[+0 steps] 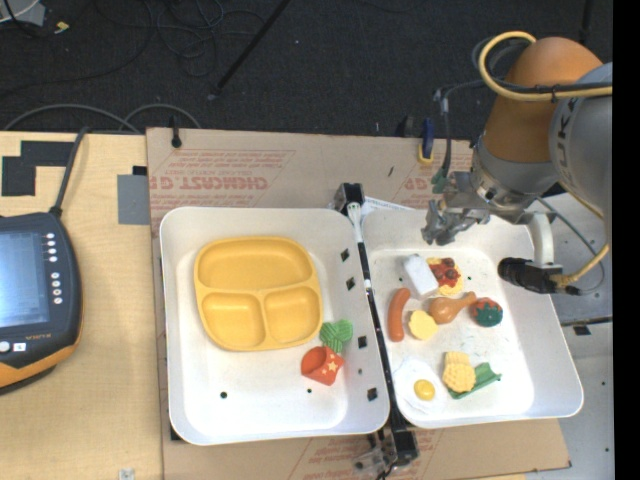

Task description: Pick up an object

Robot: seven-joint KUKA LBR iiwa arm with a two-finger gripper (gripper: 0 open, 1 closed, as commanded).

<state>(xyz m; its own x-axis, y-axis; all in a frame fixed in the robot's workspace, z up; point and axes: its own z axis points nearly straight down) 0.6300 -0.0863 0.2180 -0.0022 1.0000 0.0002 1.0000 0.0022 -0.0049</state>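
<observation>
The fried egg lies at the near edge of the right bin, with the corn cob on its green husk just beside it. Further in, the sausage lies lengthwise next to the divider between the bins. A yellow round piece touches the drumstick, and the red tomato sits just right of the drumstick. A white block and a small red-and-yellow item lie behind them, toward the far side of the bin.

The left bin holds a yellow divided plate with three compartments. A strawberry and a green leafy piece lie near the plate's near right corner, close to each other.

The end effector hangs over the far left part of the right bin, above and behind the white block, apart from all items. Whether its fingers are parted or closed cannot be determined, and nothing is visible in its grasp. The grey arm with the orange band enters from the right.

A handheld control pendant rests on the counter left of the bins.
</observation>
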